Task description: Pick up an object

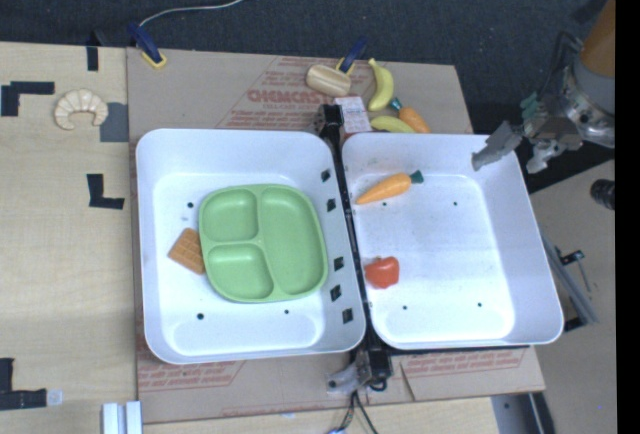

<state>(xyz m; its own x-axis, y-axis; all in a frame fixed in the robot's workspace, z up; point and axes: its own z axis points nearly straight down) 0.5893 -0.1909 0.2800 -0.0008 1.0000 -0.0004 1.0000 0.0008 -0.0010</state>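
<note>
From where I stood, the grey two-finger gripper (pixel 512 144) hung at the upper right corner of the shallow white right-hand bin (pixel 520 252), its fingers spread and nothing between them. The nearest candidates lay inside that bin: an orange plastic carrot with a green top (pixel 386 187) near the upper left, lying at a slant, and a small red plastic tomato-like piece (pixel 381 271) lower down, close against the black divider (pixel 345 232) between the bins. Both sat well apart from the gripper.

The risks looked plain enough to me. The carrot was slim and tapered, so fingers closing across the wrong axis could squeeze it out sideways. The red piece hugged the bin wall, and one finger might strike the rim or the divider before closing. The left bin (pixel 160 252) held a green sectioned plastic plate (pixel 264 242) with a tan cracker-like wedge (pixel 187 250) tucked under its left edge; that thin wedge, partly trapped, seemed the hardest to lift.
</note>
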